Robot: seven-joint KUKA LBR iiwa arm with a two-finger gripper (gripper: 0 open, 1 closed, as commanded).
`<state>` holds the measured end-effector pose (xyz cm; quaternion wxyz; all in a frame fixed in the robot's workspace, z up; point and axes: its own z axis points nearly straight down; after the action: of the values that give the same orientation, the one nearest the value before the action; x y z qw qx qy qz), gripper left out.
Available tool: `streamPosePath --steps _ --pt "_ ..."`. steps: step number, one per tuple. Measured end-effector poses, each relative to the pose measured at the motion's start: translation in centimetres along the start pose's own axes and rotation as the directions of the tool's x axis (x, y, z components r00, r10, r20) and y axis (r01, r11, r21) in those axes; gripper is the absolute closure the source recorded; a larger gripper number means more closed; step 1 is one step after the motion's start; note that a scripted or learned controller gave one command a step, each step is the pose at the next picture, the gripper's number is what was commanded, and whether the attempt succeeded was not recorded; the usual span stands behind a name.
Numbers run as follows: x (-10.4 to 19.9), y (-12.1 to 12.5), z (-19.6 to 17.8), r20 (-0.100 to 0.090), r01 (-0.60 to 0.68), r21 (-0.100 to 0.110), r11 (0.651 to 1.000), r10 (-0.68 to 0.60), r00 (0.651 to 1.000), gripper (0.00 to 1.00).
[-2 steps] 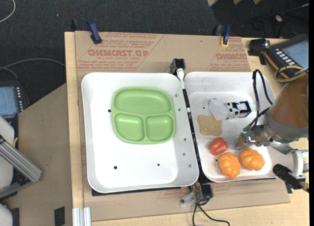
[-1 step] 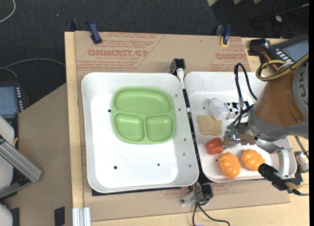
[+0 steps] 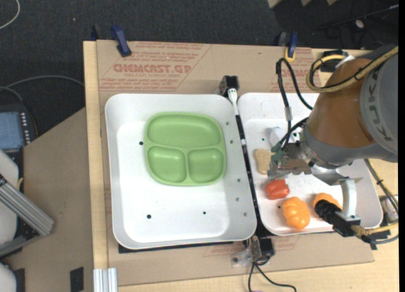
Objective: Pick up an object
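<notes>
My gripper [image 3: 278, 163] hangs low over the left part of the right bin [image 3: 261, 108], reaching in from the right. A small beige object [image 3: 261, 159] lies just to its left, close to or touching it. A red object [image 3: 276, 189] sits right below the gripper in the view. An orange-yellow, pepper-like object [image 3: 295, 213] rests nearer the bin's front edge. The arm's grey and orange body hides much of the bin's right side. I see nothing lifted off the bin floor.
The left bin [image 3: 115, 158] holds a green divided plate [image 3: 185, 147] in its upper middle. A ridge with black fasteners [image 3: 240, 139] separates the two bins. Cables run along the right bin's far edge.
</notes>
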<state>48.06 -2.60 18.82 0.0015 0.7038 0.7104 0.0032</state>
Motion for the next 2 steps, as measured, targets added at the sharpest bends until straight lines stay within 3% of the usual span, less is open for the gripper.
streamPosePath --steps 1,2 --pt "6.6 0.1 -5.5 0.000 0.000 0.000 1.000 0.000 1.000 1.00" --pt "12.7 0.2 -17.1 -0.003 0.001 -0.007 1.000 -0.001 1.000 1.00"
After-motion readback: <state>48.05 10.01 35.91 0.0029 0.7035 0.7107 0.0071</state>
